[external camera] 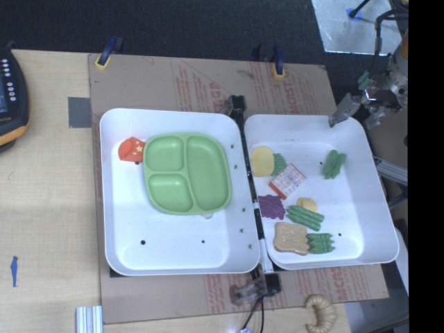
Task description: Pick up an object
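Progress: nothing lifted yet, as I read it; every item lies flat in a bin, so the whole pick is left to do.
Gripper (355,108): sits at the far right corner of the right bin (361,186), above its rim, apart from all the items. I see dark fingers there, but I cannot tell whether they are spread or closed. Nothing shows between them.
Arm: comes in from the right, mostly cut off at the frame edge.
Nearest item: green pod (334,164), alone near the right wall, tilted, well apart from the rest. I would take it as the easiest target; that is my guess only.
Cluster: yellow round (261,161) with a green leafy piece touching it, red-white packet (287,180) just beside, purple piece (270,205) by the left wall.
Near side: toast (291,238) touching a green bean piece (320,242); green beans (305,217) above it, small yellow bit (307,203) just behind.
Left bin (173,255): green tray (187,173) with three compartments, red piece (131,149) at its left edge.
Table (41,207): cardboard under both bins, clamps at the far edge.
Risk: crowded items sit tight; a grasp there may catch two.
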